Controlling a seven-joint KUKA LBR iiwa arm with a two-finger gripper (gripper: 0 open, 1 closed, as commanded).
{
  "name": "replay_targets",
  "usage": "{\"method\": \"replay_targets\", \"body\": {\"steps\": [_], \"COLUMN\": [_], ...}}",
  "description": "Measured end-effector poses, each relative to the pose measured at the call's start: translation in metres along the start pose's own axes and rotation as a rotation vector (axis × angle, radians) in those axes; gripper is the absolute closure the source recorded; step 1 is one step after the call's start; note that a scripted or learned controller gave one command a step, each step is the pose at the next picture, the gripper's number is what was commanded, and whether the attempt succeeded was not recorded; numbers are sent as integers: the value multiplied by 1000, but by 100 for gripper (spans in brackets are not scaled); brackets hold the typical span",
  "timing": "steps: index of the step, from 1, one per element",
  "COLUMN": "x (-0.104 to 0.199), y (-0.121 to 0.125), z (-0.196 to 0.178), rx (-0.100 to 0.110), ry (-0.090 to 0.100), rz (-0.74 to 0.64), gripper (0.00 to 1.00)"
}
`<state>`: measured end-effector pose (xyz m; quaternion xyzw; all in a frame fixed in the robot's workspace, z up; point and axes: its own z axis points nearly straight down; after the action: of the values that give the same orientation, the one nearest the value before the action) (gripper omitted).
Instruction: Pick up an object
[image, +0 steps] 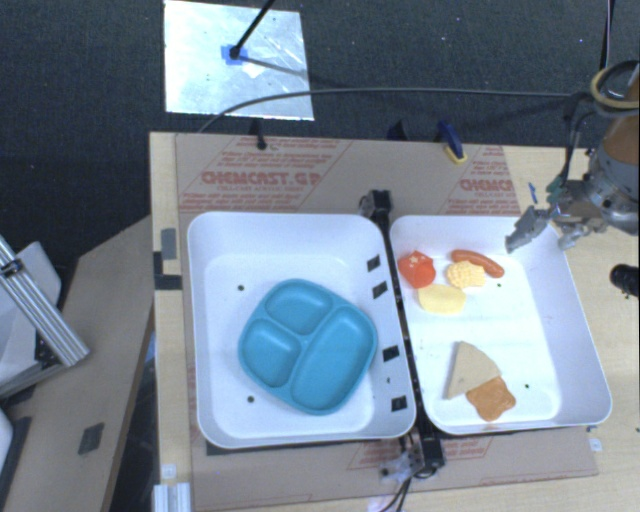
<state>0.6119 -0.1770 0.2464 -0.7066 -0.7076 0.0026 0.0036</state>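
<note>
Six toy foods (456, 290) lie in the right bin (560, 330), left of the open, empty gripper (545, 228) hovering at its far-right rim.

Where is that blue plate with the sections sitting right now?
The blue plate lies in the left white bin, near its front, across the divider from the toy food in the right bin.

A glossy blue plastic tray (308, 345) lies in a smooth white plastic bin (215, 300), on printed brown cardboard (260, 175) beside a shiny foil-like sheet (238, 62).
</note>
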Motion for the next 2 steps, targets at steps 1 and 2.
{"method": "replay_targets", "body": {"steps": [1,2], "x": [0,2], "y": [2,5], "z": [-7,35], "rx": [-11,-8], "ry": [-2,-2], "rz": [-2,-2], "gripper": [0,0]}}
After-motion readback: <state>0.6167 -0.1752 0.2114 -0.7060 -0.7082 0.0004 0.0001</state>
